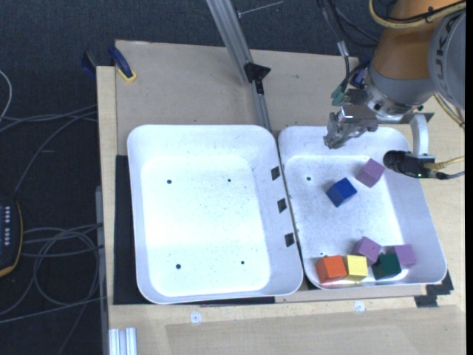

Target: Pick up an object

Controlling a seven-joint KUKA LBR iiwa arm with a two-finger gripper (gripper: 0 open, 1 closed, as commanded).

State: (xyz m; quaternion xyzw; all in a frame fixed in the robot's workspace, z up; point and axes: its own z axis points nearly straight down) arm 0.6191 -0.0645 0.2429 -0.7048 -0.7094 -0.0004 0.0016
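My gripper (340, 136) hangs over the far edge of the right bin (420, 220), above its back wall. A blue cube (341, 191) lies below it in the bin's middle, a short way nearer the front. A purple block (370, 173) sits to the right of the blue cube. Along the front wall lie an orange block (332, 268), a yellow block (357, 266), a dark green block (386, 266) and two more purple blocks (368, 248) (404, 255). I see nothing carried by the gripper.
The left bin (140, 198) stands beside the right one, with black clips (281, 205) along their shared wall. A grey metal post (235, 43) slants across the bench behind the bins. Cables lie on the dark floor at the left.
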